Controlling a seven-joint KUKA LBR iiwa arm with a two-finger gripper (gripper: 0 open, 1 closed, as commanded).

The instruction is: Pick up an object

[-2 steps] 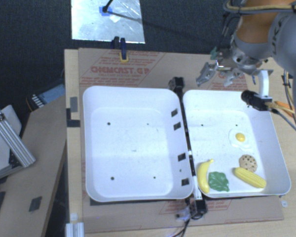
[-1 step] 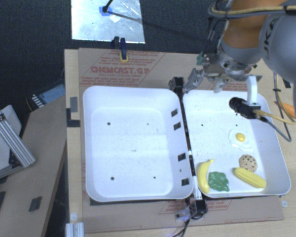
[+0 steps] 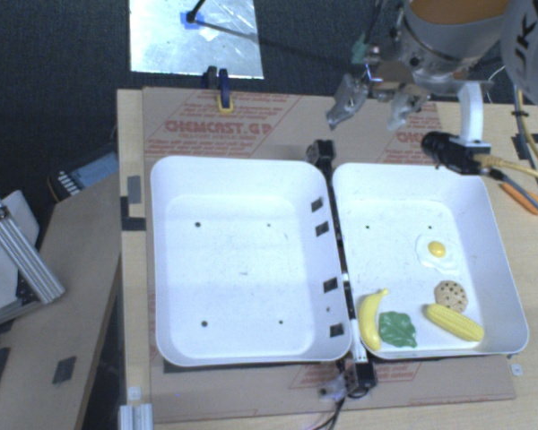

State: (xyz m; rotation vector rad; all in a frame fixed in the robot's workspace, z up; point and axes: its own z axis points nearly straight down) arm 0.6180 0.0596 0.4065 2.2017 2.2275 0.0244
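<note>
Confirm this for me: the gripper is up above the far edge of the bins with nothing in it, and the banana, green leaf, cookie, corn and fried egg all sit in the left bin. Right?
Not quite. The camera view shows the banana, green leaf, cookie, corn and fried egg in the right bin, not the left bin. The gripper is indeed above the far edge, fingers spread with nothing between them.

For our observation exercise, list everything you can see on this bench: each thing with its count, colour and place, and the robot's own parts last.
bins: 2, white, side by side on the bench
fried egg: 1, white with yellow yolk, right bin
cookie: 1, tan, right bin, below the egg
corn cob: 1, yellow, right bin, near front corner
banana: 1, yellow, right bin, front left
leafy green: 1, green, beside the banana
arm: 1, grey and orange, top right
gripper: 1, grey, open, above the right bin's back edge
</note>
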